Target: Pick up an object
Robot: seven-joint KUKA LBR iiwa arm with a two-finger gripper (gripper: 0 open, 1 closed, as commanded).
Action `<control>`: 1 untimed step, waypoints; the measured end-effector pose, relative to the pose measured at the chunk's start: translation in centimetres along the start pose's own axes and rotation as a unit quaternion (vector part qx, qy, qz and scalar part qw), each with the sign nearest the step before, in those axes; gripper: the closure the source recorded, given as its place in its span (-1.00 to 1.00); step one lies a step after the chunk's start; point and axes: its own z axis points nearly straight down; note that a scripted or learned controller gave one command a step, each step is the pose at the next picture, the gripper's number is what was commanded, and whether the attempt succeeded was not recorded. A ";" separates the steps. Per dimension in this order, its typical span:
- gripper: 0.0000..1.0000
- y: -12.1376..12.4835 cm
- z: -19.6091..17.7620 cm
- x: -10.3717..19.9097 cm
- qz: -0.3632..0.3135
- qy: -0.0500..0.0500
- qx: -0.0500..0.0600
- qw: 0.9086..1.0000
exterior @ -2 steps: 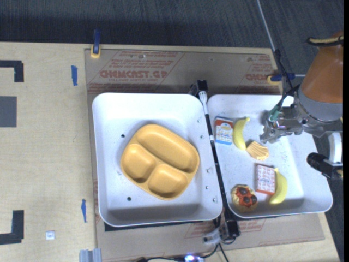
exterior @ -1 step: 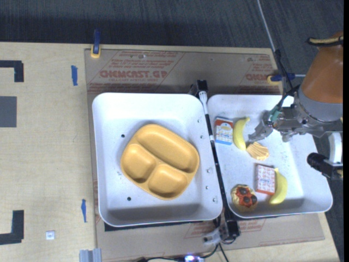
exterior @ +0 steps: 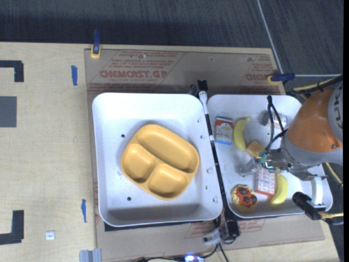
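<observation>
Gripper (exterior: 260,160) low in the right bin (exterior: 294,100), mid-right of frame, fingers' state impossible to tell, arm (exterior: 316,127) hiding much.

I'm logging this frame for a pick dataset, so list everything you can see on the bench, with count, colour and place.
Bins: two, white, side by side on the bench.
Divided tray: one, yellow, three compartments, middle of the left bin.
Bananas: two, yellow, right bin; one at the upper middle, one near the front edge.
Small carton: one, white with red-orange, right bin, left of the upper banana.
Round object: one, orange and dark, front left of the right bin.
Flat card: one, white and pink, beside the lower banana.
Arm: one, grey and orange, above the right bin.
Gripper: one, over the right bin's middle.
</observation>
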 end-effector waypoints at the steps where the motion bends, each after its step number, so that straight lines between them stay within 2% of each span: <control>1: 1.00 0.3 -1.3 -0.1 0.000 -0.001 -0.004 1.000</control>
